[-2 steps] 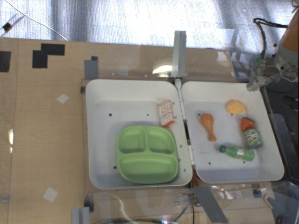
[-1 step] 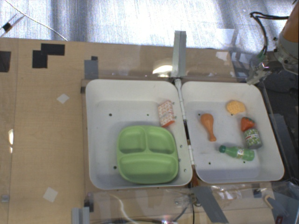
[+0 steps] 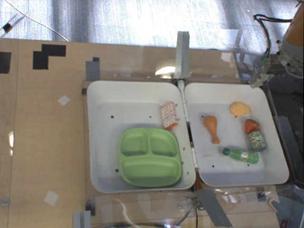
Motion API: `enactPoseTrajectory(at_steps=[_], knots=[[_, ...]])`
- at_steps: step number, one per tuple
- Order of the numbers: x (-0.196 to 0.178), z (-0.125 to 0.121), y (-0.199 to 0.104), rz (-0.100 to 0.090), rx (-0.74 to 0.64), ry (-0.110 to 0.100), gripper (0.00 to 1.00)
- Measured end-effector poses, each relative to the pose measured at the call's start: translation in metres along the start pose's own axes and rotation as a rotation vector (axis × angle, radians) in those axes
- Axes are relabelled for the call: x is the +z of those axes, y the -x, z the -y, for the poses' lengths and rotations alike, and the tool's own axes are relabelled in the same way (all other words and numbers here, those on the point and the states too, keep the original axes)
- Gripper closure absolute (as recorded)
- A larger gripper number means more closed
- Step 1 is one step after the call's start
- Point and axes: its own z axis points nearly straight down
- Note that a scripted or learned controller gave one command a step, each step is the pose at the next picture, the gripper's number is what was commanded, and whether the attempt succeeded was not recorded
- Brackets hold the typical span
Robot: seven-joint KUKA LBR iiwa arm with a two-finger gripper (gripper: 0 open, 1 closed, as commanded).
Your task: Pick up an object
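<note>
The right bin [image 3: 270, 127] holds an orange toy drumstick [image 3: 212, 128] near its left side. A yellow round piece [image 3: 240, 109] lies toward the back, and a red-topped jar with a green label [image 3: 255, 136] is on the right. A green bottle [image 3: 242, 155] lies on its side near the front. My gripper [image 3: 259, 79] hangs over the right bin's back right corner, well above and apart from every object. The grey arm with its orange band [image 3: 293, 37] comes in at the upper right.
The left bin [image 3: 102, 127] bears a green divided plate [image 3: 149, 156] at its front. A small red-and-white snack packet [image 3: 168, 115] lies by the wall between the bins. A grey post [image 3: 182, 56] stands behind that wall. Black cables [image 3: 266, 25] loop near the arm.
</note>
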Motion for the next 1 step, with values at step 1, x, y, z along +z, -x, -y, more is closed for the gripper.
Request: enactPoseTrajectory(at_steps=[1], knots=[[0.0063,0.0001,0.0002,0.0,0.01,0.0,1.0]])
